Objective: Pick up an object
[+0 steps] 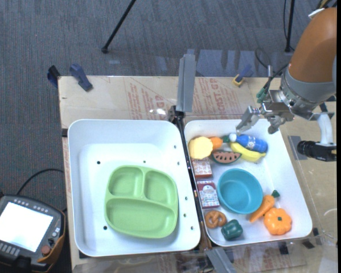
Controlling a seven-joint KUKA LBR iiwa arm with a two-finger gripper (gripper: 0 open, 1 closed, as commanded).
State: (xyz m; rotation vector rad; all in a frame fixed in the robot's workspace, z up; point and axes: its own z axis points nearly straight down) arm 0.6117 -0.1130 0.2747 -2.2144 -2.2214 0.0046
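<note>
The right bin (290, 169) holds a blue bottle (253, 143), a banana (245, 153), a watermelon slice (226, 156), a yellow round piece (200, 148), a blue bowl (240, 190), a carrot (262, 207) and an orange pumpkin (277, 221). My gripper (261, 120) hangs open over the bin's far edge, just above the blue bottle. Nothing sits between its fingers.
A green divided plate (142, 201) lies in the left bin (85, 147). Two red boxes (204, 181), a pretzel (215, 218) and a green pepper (231, 229) line the right bin's left and near side. A grey upright post (186, 84) stands behind the bins.
</note>
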